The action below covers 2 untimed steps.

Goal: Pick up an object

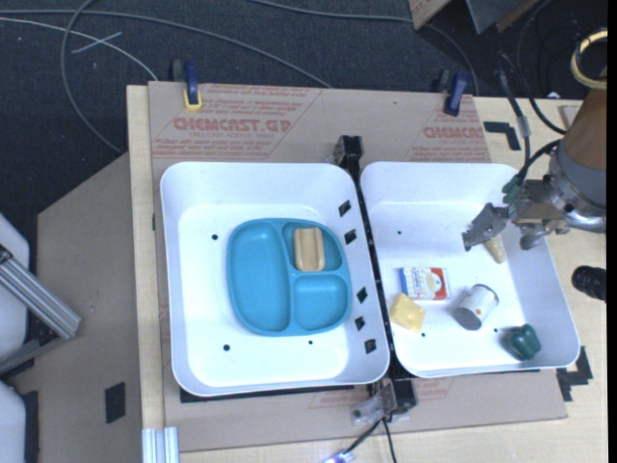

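My gripper (505,234) hangs over the upper right part of the right bin (434,186). Its two dark fingers are spread wide, so it is open. A small tan piece (496,251) shows just below the gap between them, touching neither finger. Further forward in the same bin lie a white box with red and blue print (424,283), a yellow wedge (408,313), a grey and white can (475,307) on its side, and a dark green object (523,341) in the front right corner.
The left bin (193,258) holds a blue divided plate (260,278) with a tan block (308,249) in its upper right compartment. A black clip-lined divider (359,249) separates the bins. Cables trail behind the bench.
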### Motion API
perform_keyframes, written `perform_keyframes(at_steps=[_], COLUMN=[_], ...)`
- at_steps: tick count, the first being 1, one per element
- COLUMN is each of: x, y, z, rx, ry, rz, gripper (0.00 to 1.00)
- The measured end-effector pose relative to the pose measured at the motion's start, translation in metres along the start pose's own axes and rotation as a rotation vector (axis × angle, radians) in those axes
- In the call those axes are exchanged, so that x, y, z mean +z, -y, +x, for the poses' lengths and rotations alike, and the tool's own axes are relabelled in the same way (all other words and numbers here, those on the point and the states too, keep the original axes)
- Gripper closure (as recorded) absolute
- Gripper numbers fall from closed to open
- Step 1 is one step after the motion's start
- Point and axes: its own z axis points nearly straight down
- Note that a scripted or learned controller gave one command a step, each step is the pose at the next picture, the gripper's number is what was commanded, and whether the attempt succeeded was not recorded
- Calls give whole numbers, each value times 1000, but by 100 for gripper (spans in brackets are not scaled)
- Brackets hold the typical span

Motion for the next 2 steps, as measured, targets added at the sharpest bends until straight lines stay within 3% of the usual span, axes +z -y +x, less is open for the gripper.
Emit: perform_keyframes(at_steps=[1, 2], x=[-5, 43], y=[-2, -10], z=[0, 6], rx=[-3, -3], ry=[2, 0], rz=[-11, -7], gripper=[0, 0])
